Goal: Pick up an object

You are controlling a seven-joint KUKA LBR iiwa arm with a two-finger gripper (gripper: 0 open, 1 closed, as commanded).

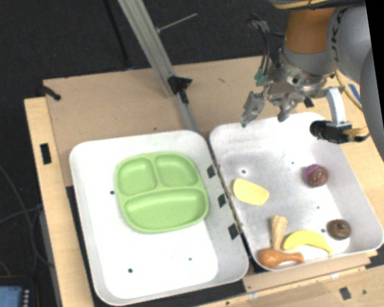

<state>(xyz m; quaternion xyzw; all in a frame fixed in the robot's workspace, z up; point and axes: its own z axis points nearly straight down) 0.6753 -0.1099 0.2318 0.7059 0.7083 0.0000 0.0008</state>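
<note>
Gripper point(267, 111) hovers over the far edge of the right bin point(284, 149), fingers apart, nothing between them. The left bin point(109, 269) holds a green divided plate point(162, 191). No target is named, so any piece in the right bin counts: a yellow flat piece point(251, 192) near the left wall, a dark purple round piece point(315, 176) toward the right, and in the near part a banana point(306, 241), a brown round piece point(338, 229), a tan stick-shaped piece point(279, 229) and an orange-brown piece point(280, 257). All look like small toy food, likely light, stiff and smooth, so slip is the likely risk. The near cluster has the tan piece, orange-brown piece and banana touching or nearly so, crowded against the near wall. The purple piece sits apart from the rest and is the easiest pick; close across its middle. The yellow flat piece lies low, so the fingers would need to straddle its short width.
</note>
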